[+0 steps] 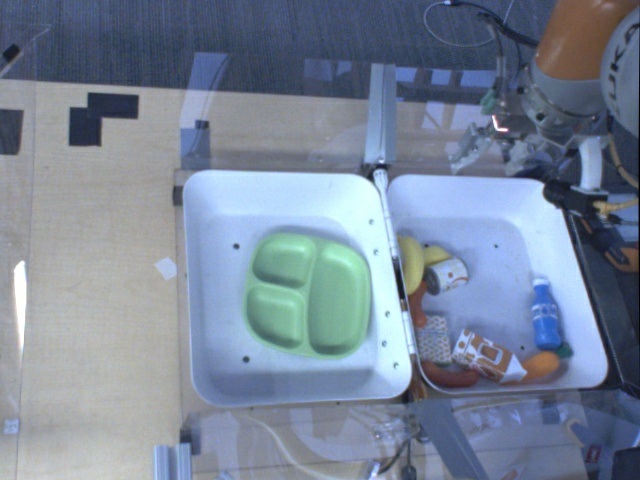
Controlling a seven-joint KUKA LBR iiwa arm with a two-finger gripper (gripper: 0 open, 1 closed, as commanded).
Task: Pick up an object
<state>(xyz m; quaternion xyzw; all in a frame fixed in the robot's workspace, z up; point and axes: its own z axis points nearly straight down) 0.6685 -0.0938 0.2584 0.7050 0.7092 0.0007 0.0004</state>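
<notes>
Grey metal fingers are seen splayed apart at the gripper, which hangs above the bench just beyond the far rim of the right bin; nothing is held between them. The gripper is carried on a grey wrist beneath the orange band of the arm, which enters at the upper right corner. A small green light is visible on the wrist housing, and black cables are looped behind it.

Within the right bin, well apart from the gripper, the loose objects are gathered along the near and left sides. A yellow banana is laid against the left wall, with a small tin can touching it on its right. A blue bottle is stood near the right wall, with an orange fruit just beside its base. A white and orange carton is laid tilted near the front wall, over a red item whose kind cannot be told. A patterned packet is found between the can and the carton.

The left bin is occupied by a green divided tray, set flat near its centre. Both bins are borne by a pale wooden bench, on which black square markings are seen at the far left.
</notes>
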